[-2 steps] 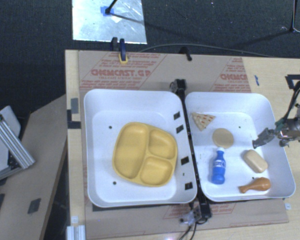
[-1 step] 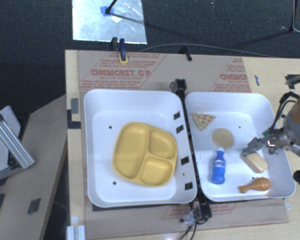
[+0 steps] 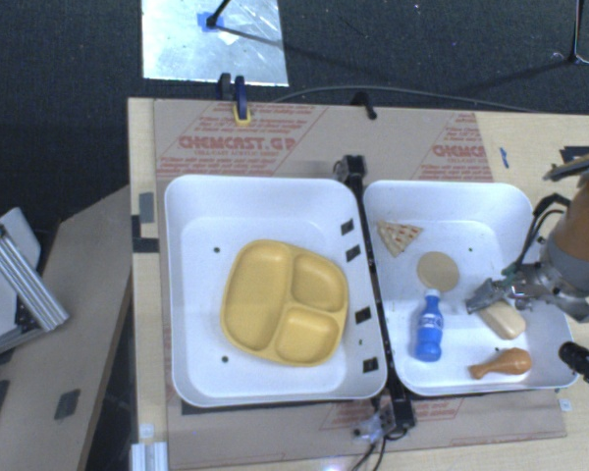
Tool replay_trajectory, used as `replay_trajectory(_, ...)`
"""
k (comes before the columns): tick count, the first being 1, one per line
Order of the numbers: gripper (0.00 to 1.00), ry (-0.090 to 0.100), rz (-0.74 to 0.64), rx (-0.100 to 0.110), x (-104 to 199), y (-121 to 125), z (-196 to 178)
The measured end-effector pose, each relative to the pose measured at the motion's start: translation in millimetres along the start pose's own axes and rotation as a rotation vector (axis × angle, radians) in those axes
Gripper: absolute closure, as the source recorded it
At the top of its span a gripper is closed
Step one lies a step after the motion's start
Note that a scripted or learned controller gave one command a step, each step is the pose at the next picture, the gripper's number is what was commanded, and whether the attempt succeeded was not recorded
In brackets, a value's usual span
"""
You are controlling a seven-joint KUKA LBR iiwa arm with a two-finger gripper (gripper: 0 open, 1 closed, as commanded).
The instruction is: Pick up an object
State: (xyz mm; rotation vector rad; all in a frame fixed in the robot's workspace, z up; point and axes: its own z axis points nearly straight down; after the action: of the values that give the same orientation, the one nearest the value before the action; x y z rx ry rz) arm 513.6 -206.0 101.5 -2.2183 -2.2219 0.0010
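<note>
The end effector (image 3: 493,297) hovers in the right bin (image 3: 510,202), touching a tan block (image 3: 503,320). Whether it grips it, I cannot tell. A blue bottle (image 3: 429,327) lies left of the block.

A bench (image 3: 304,130) carried two shallow white bins side by side, seen from above at a slant. The left bin (image 3: 191,263) held a yellow divided plate (image 3: 285,302). The right bin (image 3: 515,204) held a tan waffle-patterned wedge (image 3: 400,235), a round tan disc (image 3: 438,271), a blue bottle (image 3: 429,327) with a white cap, a pale block (image 3: 502,319) and a brown drumstick-shaped toy (image 3: 502,364). The grey arm (image 3: 581,248) reached in from the right, its gripper (image 3: 491,295) low over the right bin, just beside the pale block.
</note>
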Motion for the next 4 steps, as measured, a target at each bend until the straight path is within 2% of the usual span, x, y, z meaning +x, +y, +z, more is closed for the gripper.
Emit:
replay_trajectory(1, 0.00, 0.000, 0.000, -0.002, 0.3, 0.7, 17.5)
replay_trajectory(2, 1.00, -0.002, -0.001, -0.005, -0.2, 1.6, 6.1)
replay_trajectory(4, 1.00, -0.004, -0.004, -0.010, 9.2, 6.1, -105.0)
